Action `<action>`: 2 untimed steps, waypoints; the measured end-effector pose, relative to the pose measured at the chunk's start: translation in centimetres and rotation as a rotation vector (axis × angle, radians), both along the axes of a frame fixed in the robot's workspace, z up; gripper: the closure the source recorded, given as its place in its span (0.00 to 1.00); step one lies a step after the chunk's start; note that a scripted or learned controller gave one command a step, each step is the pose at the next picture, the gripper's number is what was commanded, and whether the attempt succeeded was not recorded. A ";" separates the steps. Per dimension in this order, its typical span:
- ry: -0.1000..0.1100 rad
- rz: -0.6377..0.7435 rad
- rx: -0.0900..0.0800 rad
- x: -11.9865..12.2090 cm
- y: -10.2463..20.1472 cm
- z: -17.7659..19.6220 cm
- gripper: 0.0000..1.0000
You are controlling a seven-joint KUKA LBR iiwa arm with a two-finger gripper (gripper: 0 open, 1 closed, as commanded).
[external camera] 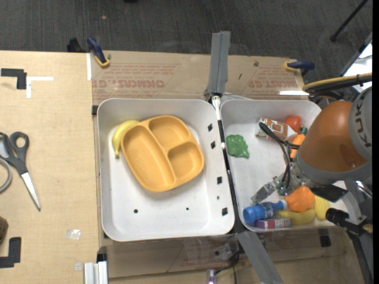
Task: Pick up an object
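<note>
Blue plastic marks the nearest candidate: a small bottle (265, 210) lying on its side at the near edge of the right bin (251, 176), with a purple pen-like stick (278, 223) just beside it and a yellow piece (308, 215) and an orange toy (301, 199) crowded against it. The bottle looks light and stiff but smooth and round, so it may roll; a grip across its middle seems safest. The gripper (276, 186) hangs just above the bottle, below the orange band (331, 138). How far its tips stand apart cannot be told from this slant, and nothing can be seen between them. Beyond the bottle lies a green soft-looking lump (237, 145), well apart from the rest, probably the easiest target: light, squashy, free on all sides. Farther still sit a brown packet (273, 127) and a red ball (293, 123); the packet's print is too small to read. Left of the bottle, the other bin (118, 212) bears an orange tray (163, 152) over a banana (120, 135). Farthest, the cardboard (142, 78) reads "CHEMCAST GP", upside down.
</note>
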State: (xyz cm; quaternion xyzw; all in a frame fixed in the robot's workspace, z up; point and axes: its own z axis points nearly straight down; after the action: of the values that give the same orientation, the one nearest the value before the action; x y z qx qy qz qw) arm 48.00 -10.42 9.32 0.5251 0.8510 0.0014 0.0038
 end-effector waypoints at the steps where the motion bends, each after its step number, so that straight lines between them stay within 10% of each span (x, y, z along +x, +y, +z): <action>1: 0.005 -0.060 0.000 9.7 -1.6 0.1 0.00; 2: 0.059 -0.150 0.003 16.7 -1.8 -0.4 0.00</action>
State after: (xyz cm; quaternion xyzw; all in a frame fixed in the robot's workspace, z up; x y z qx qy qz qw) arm 64.74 -12.25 8.89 0.5874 0.8089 -0.0131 -0.0220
